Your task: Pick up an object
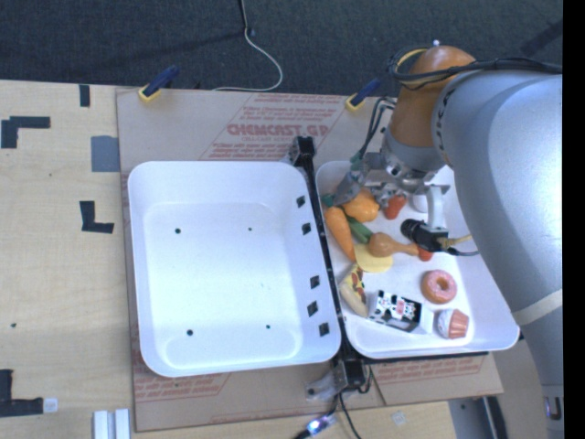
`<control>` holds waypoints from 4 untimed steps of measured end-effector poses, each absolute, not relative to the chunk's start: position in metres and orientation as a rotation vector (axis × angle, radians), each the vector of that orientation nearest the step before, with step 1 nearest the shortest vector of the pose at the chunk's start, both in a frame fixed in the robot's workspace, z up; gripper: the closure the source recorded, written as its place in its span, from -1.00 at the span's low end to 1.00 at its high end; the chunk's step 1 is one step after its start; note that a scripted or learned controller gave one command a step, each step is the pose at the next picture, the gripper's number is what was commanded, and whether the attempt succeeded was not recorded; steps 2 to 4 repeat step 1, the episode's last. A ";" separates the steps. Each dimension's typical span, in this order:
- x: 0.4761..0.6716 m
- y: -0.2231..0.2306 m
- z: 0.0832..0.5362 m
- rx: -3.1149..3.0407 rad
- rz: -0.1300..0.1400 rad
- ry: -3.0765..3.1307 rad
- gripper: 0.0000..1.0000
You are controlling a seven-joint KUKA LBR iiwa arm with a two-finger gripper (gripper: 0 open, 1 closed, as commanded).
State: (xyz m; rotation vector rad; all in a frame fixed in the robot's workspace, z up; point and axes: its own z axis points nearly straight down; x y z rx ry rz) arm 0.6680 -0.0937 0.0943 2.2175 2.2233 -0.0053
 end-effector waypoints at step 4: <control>0.671 -0.029 0.191 2.209 0.013 2.227 1.00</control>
